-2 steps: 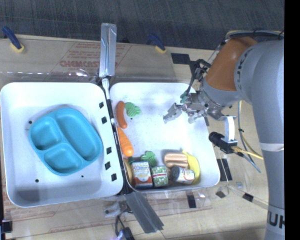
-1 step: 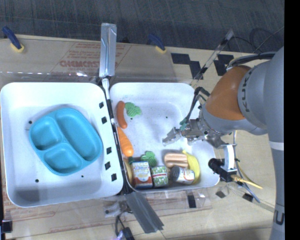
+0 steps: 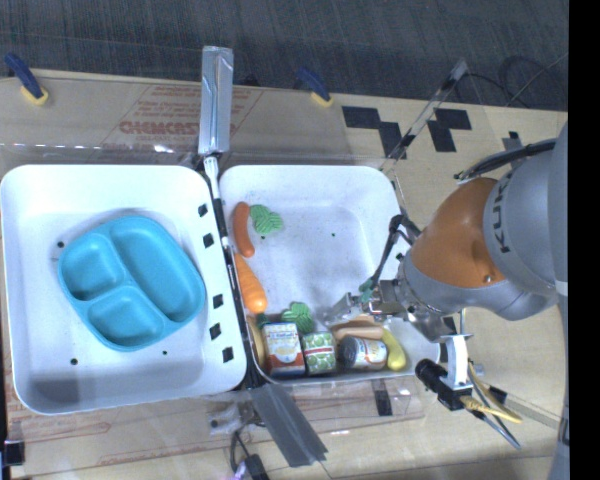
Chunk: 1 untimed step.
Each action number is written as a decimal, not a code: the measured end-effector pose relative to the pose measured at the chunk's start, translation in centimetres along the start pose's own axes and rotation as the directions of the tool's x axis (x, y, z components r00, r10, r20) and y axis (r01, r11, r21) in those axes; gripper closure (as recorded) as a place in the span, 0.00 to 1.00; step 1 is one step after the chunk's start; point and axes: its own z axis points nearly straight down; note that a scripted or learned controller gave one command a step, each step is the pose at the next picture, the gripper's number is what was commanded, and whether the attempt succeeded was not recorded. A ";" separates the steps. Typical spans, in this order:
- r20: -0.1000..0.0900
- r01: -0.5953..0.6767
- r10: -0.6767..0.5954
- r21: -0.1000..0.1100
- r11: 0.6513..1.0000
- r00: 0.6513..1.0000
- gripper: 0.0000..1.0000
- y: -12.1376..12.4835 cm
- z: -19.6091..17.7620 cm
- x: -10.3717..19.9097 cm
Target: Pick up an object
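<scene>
Above the bench, the grey arm (image 3: pixel 525 238) with its orange band reaches in from the right, its wrist over the right bin's (image 3: pixel 310 183) lower right corner. The gripper (image 3: pixel 372 298) sits low at that corner, just above a crowded row of items along the bin's near wall. Whether its fingers are spread or pressed together cannot be told; the wrist and clutter hide them, and nothing is seen pinched between them.

The row holds, from left to right, a red-labelled box (image 3: pixel 281 346), a green carton (image 3: pixel 318 352), a dark can (image 3: pixel 362 352) lying on its side, and a banana (image 3: pixel 393 349) at the corner. A hot dog (image 3: pixel 352 325) lies just behind the can, near the gripper. A small green vegetable (image 3: pixel 298 315) rests just behind the red box.

Along the bin's left wall lie a carrot (image 3: pixel 251 286) and, farther back, an orange sausage (image 3: pixel 242 226) with a green leafy piece (image 3: pixel 267 220) touching its right side. The middle of the right bin is bare white.

The left bin (image 3: pixel 40 198) holds a blue divided tray (image 3: pixel 130 280), tilted askew, with three compartments. A grey bar (image 3: pixel 215 98) stands at the seam between the bins, and blue clamps (image 3: pixel 27 78) grip the cardboard backing behind them.
</scene>
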 end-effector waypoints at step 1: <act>0.001 0.114 -0.114 -0.001 0.994 0.994 0.00 0.1 0.0 -0.3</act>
